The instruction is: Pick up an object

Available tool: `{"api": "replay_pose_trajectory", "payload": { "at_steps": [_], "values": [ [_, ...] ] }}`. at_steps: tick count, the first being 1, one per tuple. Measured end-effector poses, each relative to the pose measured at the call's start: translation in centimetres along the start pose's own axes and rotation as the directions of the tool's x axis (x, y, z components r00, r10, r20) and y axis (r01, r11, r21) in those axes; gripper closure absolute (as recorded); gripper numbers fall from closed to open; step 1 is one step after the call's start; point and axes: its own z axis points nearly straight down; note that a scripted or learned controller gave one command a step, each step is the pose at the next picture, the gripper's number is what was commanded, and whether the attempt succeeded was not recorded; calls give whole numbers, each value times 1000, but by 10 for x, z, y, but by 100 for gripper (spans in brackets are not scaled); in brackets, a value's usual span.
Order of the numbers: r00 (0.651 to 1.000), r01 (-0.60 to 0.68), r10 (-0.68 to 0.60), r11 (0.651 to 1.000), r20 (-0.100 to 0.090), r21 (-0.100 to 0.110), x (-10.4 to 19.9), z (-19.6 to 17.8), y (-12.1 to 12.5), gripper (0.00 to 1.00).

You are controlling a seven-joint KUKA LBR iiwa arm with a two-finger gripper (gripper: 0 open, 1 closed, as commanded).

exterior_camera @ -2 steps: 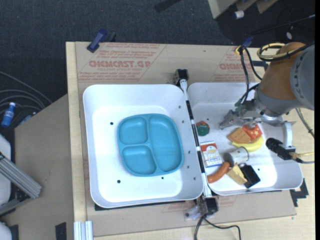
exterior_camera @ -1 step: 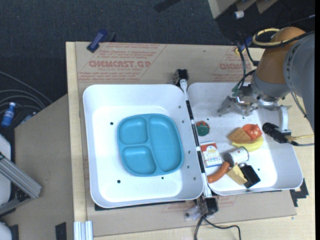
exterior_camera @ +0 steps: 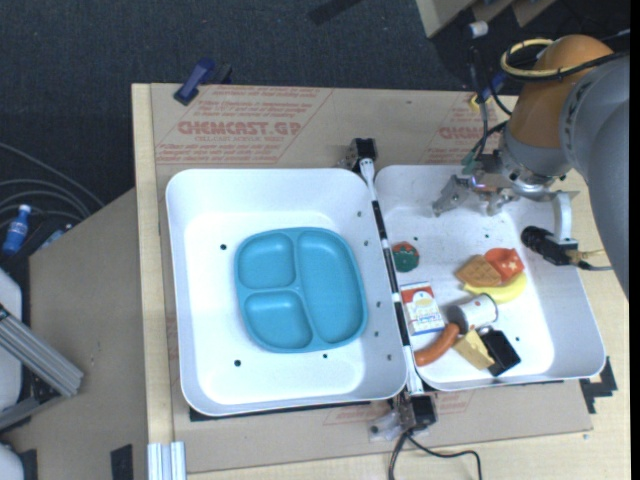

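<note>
Near the right bin's (exterior_camera: pixel 560 363) far rim, the gripper (exterior_camera: pixel 470 193) hovers.

Camera: single fixed unit, mounted above the worktop (exterior_camera: pixel 300 118), looking down at a slant. Framing: middle distance, wide enough to take in both white bins whole, the left bin (exterior_camera: pixel 190 268) and the right bin (exterior_camera: pixel 570 318) side by side near centre. Dark floor lies along the top edge and down the left side. The arm (exterior_camera: pixel 560 98) enters from the upper right corner, nearer the lens than the bins, partly cut by the frame edge.
</note>
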Motion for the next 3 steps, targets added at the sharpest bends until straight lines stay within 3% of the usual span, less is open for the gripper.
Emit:
{"api": "replay_pose_trajectory", "payload": {
  "at_steps": [1, 2, 3],
  "values": [
    [1000, -2, 2, 1000, -2, 4, 12, 1, -112, 0],
    [1000, -3, 3, 1000, -1, 1, 12, -10, -111, 100],
    [1000, 0, 0, 1000, -1, 0, 51, -100, -119, 100]
  ]
}}
